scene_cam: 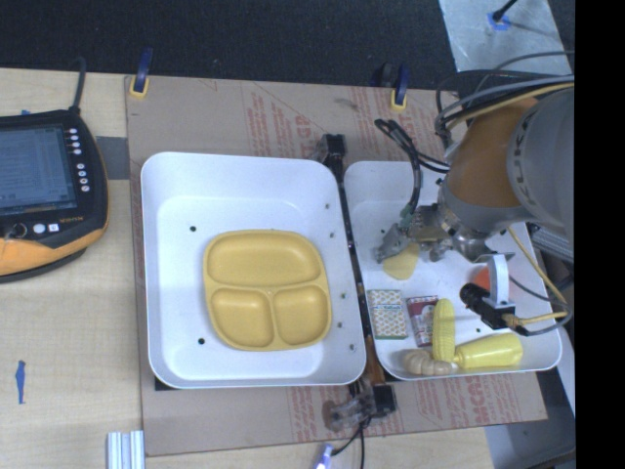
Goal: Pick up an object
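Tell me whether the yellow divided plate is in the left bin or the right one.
In the left bin. The yellow divided plate lies flat inside its white walls, compartments facing up.

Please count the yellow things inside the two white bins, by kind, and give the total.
Divided plate, left bin: 1
Bottle, right bin: 1
Corn cob, right bin: 1
Small pale-yellow piece by the end effector: 1
Total: 4

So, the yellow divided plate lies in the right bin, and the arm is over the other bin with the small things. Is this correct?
Not quite. The camera view shows the yellow divided plate in the left bin, not the right one. The rest holds: the arm is over the right bin, which holds the small things.
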Controlling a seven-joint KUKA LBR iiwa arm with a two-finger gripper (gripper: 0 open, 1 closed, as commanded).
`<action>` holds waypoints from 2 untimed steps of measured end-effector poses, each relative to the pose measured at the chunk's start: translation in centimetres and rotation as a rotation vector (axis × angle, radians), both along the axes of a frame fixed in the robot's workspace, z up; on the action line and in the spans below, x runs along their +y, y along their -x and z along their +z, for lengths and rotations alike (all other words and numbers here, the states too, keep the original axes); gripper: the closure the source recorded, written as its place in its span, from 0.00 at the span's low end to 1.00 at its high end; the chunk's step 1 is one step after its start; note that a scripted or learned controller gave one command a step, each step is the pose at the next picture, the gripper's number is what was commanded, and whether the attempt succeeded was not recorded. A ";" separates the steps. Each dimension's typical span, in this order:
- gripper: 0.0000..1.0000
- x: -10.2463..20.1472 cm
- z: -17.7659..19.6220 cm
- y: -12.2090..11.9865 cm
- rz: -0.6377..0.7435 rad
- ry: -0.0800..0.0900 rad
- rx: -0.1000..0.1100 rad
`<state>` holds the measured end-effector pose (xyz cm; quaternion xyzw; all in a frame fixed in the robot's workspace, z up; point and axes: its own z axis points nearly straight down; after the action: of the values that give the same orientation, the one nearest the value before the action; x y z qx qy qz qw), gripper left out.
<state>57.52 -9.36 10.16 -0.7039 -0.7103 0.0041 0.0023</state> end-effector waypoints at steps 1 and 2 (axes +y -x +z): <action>0.00 -3.6 -1.0 -3.3 -0.008 -0.002 -0.006; 0.00 -0.9 -1.0 -2.7 -0.002 -0.002 -0.003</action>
<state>60.22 -10.22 9.16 -0.7046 -0.7096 0.0022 0.0017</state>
